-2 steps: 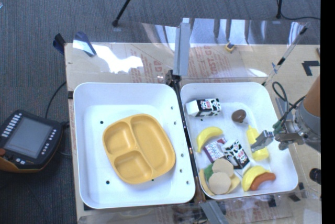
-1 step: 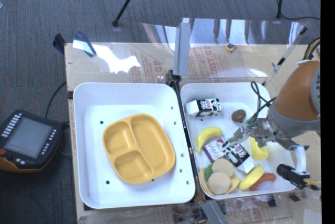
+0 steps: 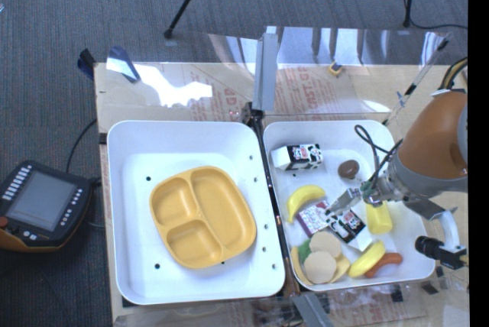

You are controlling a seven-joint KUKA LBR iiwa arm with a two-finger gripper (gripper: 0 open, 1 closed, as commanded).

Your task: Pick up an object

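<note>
Two white bins sat side by side on the bench: the left bin (image 3: 130, 165) held a yellow divided plate (image 3: 202, 215), and the right bin (image 3: 336, 131) held a scatter of toy food and small packets. I hung over the right bin, my gripper (image 3: 348, 199) low above the clutter near its middle; from this slanted view I could not tell how the jaws stood, and nothing showed between them. Just beneath and beside me lay a pink-and-white packet (image 3: 313, 217) and a dark printed packet (image 3: 348, 224), with a yellow banana (image 3: 304, 199) just to their left. A cow-patterned milk carton (image 3: 297, 157) lay toward the far wall, a small brown round piece (image 3: 349, 168) near it, a yellow block (image 3: 379, 218) on the arm's side, and a tan cookie (image 3: 321, 267) at the near edge. I judged this the approach before a grasp, nothing yet taken. The next move called for settling on one item, likely a packet below me, descending straight, and closing cleanly without nudging its close neighbours.
</note>
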